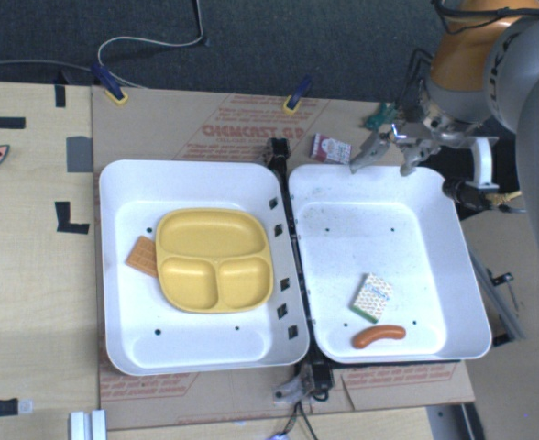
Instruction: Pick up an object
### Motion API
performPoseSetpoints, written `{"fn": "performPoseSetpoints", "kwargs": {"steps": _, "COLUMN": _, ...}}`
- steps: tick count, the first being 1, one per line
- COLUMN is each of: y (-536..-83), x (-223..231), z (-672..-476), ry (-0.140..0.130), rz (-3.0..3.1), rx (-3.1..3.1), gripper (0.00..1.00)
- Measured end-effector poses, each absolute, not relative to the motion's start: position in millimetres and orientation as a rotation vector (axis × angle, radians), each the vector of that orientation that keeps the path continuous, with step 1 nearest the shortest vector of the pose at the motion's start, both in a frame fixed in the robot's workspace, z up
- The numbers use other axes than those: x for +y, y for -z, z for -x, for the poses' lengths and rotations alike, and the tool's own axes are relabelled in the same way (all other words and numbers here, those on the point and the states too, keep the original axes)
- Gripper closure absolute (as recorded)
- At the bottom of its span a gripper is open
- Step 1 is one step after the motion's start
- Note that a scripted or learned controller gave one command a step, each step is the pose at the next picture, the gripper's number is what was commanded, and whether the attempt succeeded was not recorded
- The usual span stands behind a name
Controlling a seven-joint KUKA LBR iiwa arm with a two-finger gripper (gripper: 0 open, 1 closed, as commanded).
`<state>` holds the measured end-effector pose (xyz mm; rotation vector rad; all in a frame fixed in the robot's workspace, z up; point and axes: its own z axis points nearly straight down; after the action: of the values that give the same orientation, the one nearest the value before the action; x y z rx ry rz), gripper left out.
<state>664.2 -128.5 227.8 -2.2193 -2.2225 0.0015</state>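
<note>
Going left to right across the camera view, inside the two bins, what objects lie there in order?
Brown cracker-like piece → yellow divided plate → small patterned box. The orange sausage lies just below the box, overlapping it in left-right position, so its order is unclear.

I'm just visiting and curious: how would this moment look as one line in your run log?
gripper: open, above right bin's far rim, holding nothing | right bin: sausage, small box | left bin: yellow tray
</note>
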Motion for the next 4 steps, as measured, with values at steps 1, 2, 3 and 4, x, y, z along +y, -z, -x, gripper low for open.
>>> {"fn": "performPoseSetpoints", "kwargs": {"steps": 1, "y": -124.1, "x": -119.7, "z": -556.1, "ry": -0.003, "rz": 2.218, "rx": -2.219, "gripper": 0.00}}
{"fn": "performPoseSetpoints", "kwargs": {"steps": 2, "y": -86.2, "x": -133.6, "z": -516.1, "ry": 0.003, "rz": 2.222, "rx": -2.223, "gripper": 0.00}}
{"fn": "performPoseSetpoints", "kwargs": {"steps": 3, "y": -86.5, "x": -124.1, "z": -485.9, "ry": 0.005, "rz": 2.226, "rx": -2.227, "gripper": 0.00}}
{"fn": "performPoseSetpoints", "kwargs": {"steps": 4, "y": -86.1, "x": -96.2, "z": -511.7, "ry": 0.002, "rz": 2.225, "rx": -2.225, "gripper": 0.00}}
